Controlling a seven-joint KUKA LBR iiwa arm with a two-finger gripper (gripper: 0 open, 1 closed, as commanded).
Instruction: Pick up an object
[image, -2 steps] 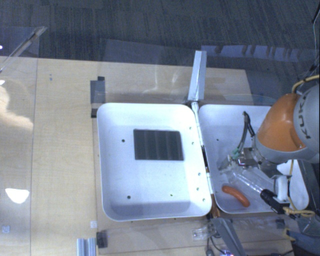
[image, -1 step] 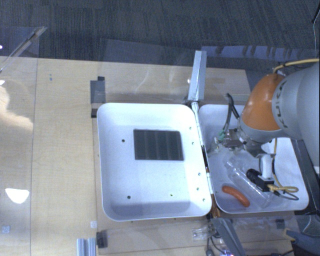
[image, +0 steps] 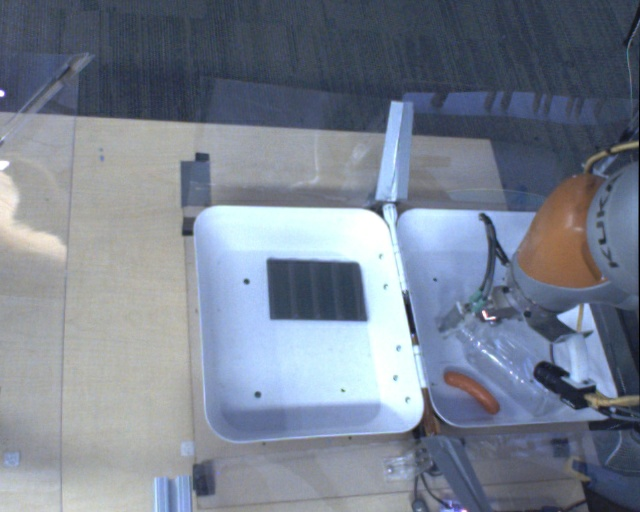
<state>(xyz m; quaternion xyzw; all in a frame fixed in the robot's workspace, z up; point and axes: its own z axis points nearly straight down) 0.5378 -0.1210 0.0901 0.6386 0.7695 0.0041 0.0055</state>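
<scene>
Altogether two bins (image: 300, 425), one sausage (image: 471, 391)

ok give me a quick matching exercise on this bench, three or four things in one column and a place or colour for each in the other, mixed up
Things:
1. sausage
2. dark panel
3. clear plastic bottle
4. arm's band

Descriptions:
A. orange, above the right bin
B. see-through, lying in the right bin
C. middle of the left bin
D. reddish, near the front edge of the right bin

Pairs: 1-D, 2-C, 3-B, 4-A
</scene>
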